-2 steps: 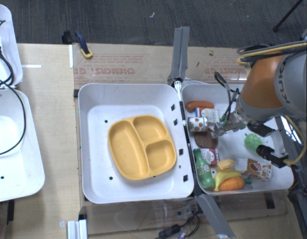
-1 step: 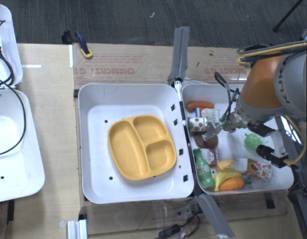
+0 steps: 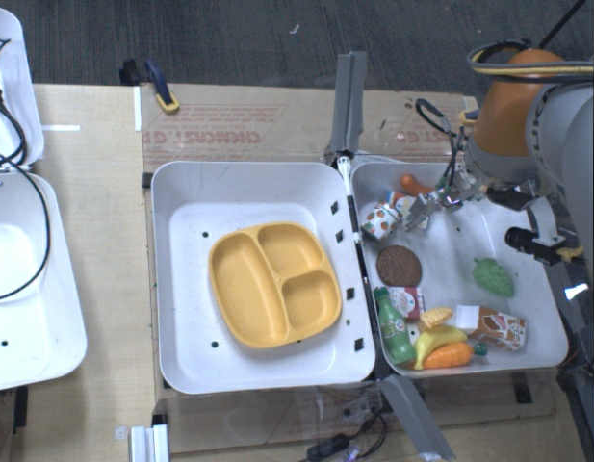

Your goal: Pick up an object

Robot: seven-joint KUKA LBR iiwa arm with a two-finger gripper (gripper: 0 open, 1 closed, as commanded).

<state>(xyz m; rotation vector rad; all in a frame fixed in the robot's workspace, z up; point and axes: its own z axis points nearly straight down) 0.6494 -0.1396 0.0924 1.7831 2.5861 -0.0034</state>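
While the grey two-finger gripper [image 3: 424, 210] is hanging at the right white bin's [image 3: 547, 349] eleven o'clock, whether its claw is wide or narrow cannot be told. One brown round cookie [image 3: 400, 266] is lying at its six o'clock, one green leafy toy [image 3: 493, 277] at four. One yellow three-compartment plastic tray [image 3: 275, 283] is sitting in the left white bin [image 3: 181, 258].

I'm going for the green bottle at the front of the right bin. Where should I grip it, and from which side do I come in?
Grip the green bottle across its body near the middle, coming straight down from above. It lies on its side along the right bin's left wall, its length running front to back, so close the fingers across its narrow width. The banana crowds its front end, so the upper half looks less crowded.
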